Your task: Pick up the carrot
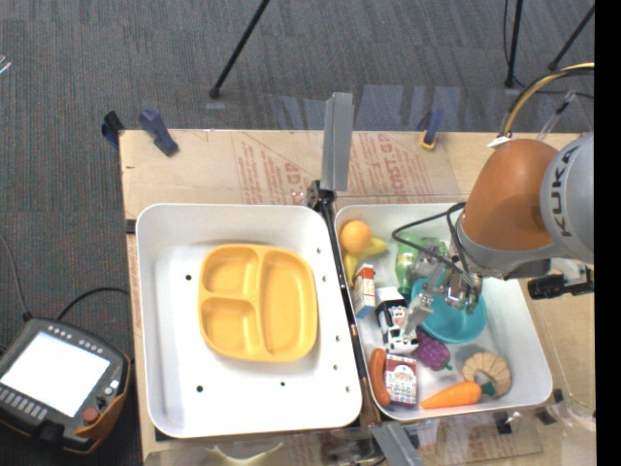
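Carrot [451,394] lies at the right bin's [539,357] front edge, well apart from the jaws [424,311], which hang above; their spread is unclear.

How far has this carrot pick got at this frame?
Nothing looks done: the carrot lies on the floor of the right bin, near its front wall. The gripper hangs over the teal bowl, apart from the carrot. Reaching, grasping and lifting remain.
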Available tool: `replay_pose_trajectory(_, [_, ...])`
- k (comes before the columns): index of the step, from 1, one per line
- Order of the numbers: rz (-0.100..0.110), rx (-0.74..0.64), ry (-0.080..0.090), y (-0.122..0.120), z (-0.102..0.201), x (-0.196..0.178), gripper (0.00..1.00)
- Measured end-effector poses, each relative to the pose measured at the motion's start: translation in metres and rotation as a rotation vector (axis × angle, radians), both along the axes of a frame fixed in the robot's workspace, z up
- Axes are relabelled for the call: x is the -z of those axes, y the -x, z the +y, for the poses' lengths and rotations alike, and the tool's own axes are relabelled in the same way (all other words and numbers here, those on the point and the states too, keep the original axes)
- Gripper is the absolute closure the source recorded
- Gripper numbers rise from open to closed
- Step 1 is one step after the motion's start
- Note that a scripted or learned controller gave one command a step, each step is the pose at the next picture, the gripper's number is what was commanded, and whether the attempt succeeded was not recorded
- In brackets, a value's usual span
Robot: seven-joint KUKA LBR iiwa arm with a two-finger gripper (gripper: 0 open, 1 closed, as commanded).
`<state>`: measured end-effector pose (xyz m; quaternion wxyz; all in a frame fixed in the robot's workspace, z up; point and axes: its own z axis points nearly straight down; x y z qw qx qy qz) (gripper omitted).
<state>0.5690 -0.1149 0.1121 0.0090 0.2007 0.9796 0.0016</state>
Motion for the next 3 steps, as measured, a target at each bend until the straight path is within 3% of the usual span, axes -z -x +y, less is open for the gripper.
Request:
replay_pose_trajectory(1, [0.001, -0.007, -0.001, -0.001, 0.002, -0.011, 1.00])
replay_pose_trajectory(2, [0.012, 0.115, -0.002, -0.018, 0.008, -0.075, 1.00])
replay_pose_trajectory(3, [0.020, 0.235, -0.004, -0.033, 0.032, -0.046, 1.00])
